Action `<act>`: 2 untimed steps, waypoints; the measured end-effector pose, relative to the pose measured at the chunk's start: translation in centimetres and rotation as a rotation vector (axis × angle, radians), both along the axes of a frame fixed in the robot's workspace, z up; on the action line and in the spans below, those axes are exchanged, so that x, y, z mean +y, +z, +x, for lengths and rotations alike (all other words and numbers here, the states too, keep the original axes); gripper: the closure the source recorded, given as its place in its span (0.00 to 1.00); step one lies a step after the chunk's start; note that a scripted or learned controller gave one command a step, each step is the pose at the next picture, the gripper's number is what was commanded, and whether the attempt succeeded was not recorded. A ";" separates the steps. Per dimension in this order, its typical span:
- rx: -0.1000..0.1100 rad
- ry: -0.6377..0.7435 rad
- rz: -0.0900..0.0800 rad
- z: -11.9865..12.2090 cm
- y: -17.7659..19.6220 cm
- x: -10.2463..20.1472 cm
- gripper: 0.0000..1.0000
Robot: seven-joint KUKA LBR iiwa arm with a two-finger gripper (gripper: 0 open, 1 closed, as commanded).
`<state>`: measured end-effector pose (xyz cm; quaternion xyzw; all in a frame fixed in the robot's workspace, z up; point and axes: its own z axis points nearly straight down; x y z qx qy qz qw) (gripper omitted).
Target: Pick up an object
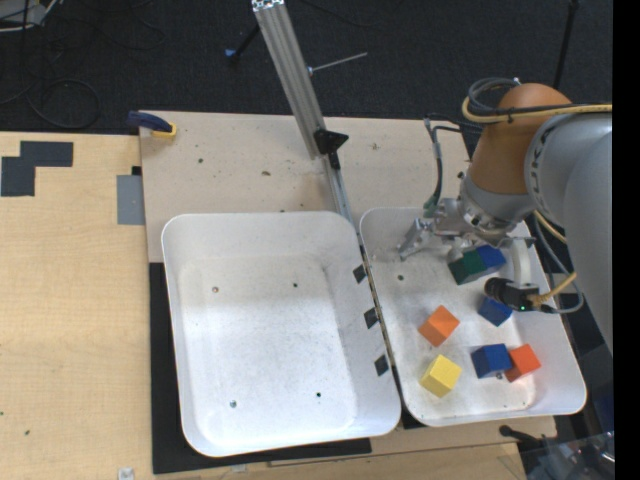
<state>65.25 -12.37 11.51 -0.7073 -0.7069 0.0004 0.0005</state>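
Two shallow white bins are seen side by side on the bench. In the right bin (560,400) several blocks are scattered: an orange block (438,325), a yellow block (440,375), a blue block (490,360) touched by a red-orange block (523,362), a smaller blue block (495,311), and a green block (467,267) lying against another blue one (489,258). The grey arm is reached in from the right, and its gripper (428,230) is held low over the far part of the right bin, just beside the green block. The metal fingers appear spread apart, though the view there is cluttered, and nothing is seen between them. The left bin (190,268) is shown beside it.
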 end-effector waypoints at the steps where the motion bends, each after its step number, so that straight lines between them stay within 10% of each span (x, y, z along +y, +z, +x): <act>1: 0.002 -0.003 0.000 0.0 0.8 -0.1 1.00; 2: -0.004 -0.001 0.000 0.2 5.1 -0.1 1.00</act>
